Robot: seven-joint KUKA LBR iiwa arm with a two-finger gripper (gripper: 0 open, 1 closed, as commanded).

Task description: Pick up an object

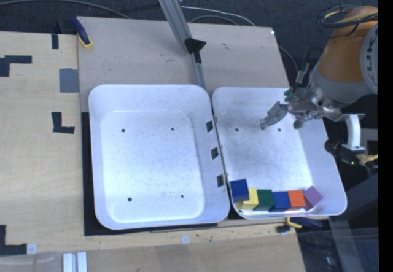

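The tool (275, 116) hangs over the upper middle of the right bin (245, 105), reaching in from the right; I cannot tell its state, and nothing shows in its grip. Around it the bin's speckled white floor lies bare, with open room on all sides down to the near wall.

The blocks (273, 198) sit packed in a row along that near wall, touching one another, the row's long axis running left to right along the rim. From the left: a blue block (239, 189) standing a little higher, a yellow one (250, 201) low beneath it, then green (264, 198), blue (281, 199), orange (296, 198), and a purple block (312, 195) turned at an angle in the corner. They are small, matte, square-edged cubes.

The left bin (104, 105) is a shallow white tray with rounded corners and a faintly speckled floor. Both bins rest side by side on the pale tabletop (135, 50), their inner rims touching.
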